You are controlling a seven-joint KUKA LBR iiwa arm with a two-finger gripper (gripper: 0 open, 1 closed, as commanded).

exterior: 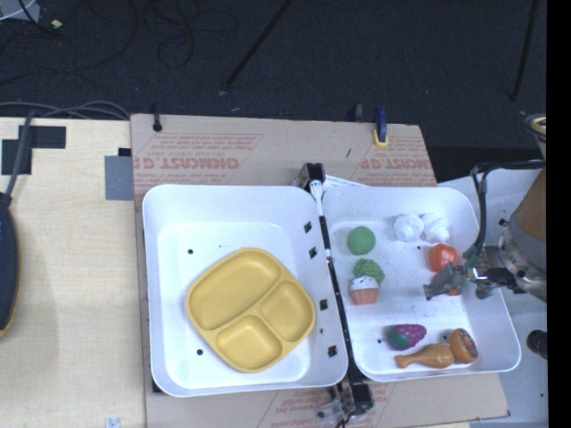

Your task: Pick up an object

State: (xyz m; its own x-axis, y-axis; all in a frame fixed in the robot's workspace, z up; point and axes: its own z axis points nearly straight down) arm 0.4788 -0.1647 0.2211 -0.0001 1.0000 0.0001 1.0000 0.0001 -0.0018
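Yellow plastic three-section plate [252, 308] centre of left bin [165, 212] | dark metal claw [446, 282] near right bin [464, 205] right edge, beside glossy red toy [441, 257] | grip state unclear

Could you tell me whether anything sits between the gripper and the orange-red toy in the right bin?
Nothing visible does. The gripper is over the right bin, right beside the orange-red toy, which lies just above it in the camera view. The other toys lie farther left or lower.

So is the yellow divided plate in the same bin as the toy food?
No, the yellow plate lies in the left bin, the toy food in the right bin.
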